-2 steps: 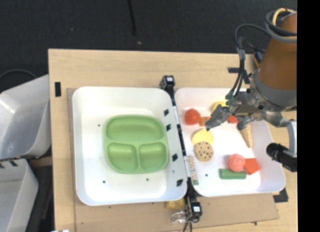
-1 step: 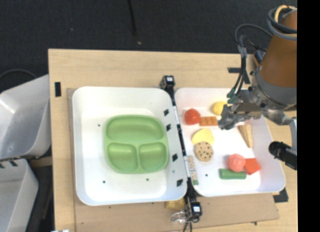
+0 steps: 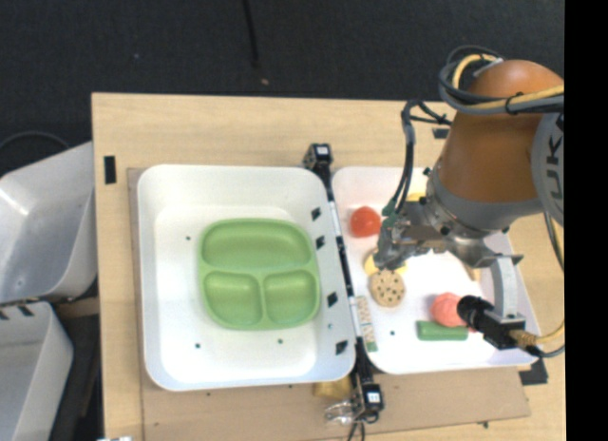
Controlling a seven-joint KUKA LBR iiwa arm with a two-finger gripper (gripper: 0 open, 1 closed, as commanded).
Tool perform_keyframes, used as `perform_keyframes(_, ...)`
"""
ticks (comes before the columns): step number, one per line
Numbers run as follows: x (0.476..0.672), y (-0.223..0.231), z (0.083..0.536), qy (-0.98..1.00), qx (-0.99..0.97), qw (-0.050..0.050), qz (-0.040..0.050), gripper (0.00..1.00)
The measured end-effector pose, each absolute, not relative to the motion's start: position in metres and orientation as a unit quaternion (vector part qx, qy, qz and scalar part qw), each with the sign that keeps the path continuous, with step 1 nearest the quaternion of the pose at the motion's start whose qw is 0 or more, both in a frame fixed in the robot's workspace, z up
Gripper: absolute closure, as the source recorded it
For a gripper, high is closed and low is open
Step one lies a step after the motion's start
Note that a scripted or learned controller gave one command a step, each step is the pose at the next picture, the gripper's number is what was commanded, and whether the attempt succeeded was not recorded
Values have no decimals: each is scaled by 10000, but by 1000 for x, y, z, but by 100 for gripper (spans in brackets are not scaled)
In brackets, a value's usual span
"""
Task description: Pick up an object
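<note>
I see the gripper [image 3: 391, 257] low in the right bin [image 3: 418, 358], just above a round tan cookie [image 3: 387, 288]. A red ball [image 3: 364, 221], pink piece [image 3: 445, 308] and green stick [image 3: 442, 332] lie nearby.

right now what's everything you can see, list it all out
bench: 1, light wood, under both bins
left bin: 1, white, left half of bench
divided plate: 1, green, three compartments, middle of left bin
right bin: 1, white, right half of bench
round toy: 1, orange-red, upper left of right bin
cookie: 1, tan with dark dots, left side of right bin
pink-red toy: 1, lower middle of right bin
green stick: 1, just below the pink-red toy
arm: 1, grey and orange, over right bin
gripper: 1, dark, just above the cookie
</note>
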State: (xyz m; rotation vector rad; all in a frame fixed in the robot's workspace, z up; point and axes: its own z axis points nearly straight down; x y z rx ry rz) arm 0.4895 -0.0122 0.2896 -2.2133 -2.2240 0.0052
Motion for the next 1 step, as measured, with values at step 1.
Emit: perform_keyframes(1,491,21,398,-7092,-7050,-40,-45,100)
